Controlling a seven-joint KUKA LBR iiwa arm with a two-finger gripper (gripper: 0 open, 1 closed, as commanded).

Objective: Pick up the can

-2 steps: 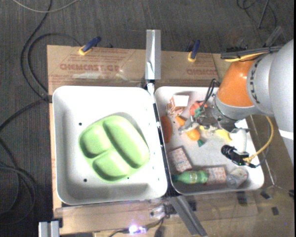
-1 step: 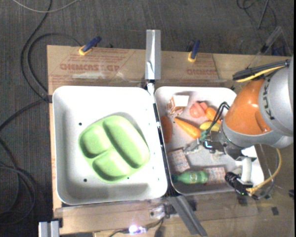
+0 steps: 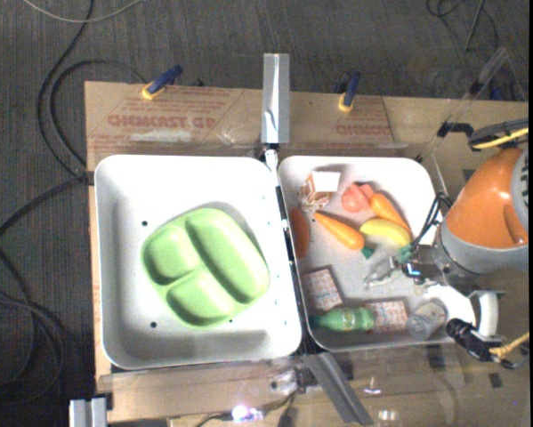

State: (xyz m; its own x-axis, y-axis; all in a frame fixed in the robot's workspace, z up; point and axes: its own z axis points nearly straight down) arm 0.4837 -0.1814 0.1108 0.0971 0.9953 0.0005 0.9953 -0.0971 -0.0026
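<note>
The tool (image 3: 383,272) is hovering low in the right bin (image 3: 423,173), its thin metal fingers spreading wide and gripping nothing. The can (image 3: 427,318) — a greyish cylinder lying on its side — is resting near the bin's front right corner, close by the tool but apart from it. A green bottle (image 3: 344,318) is lying to the can's left (a flat card (image 3: 386,312) sits between them).

The can (image 3: 428,318) is silvery grey and lies in the right bin's corner at 4 o'clock, its round end facing up, beside a small flat box.
</note>
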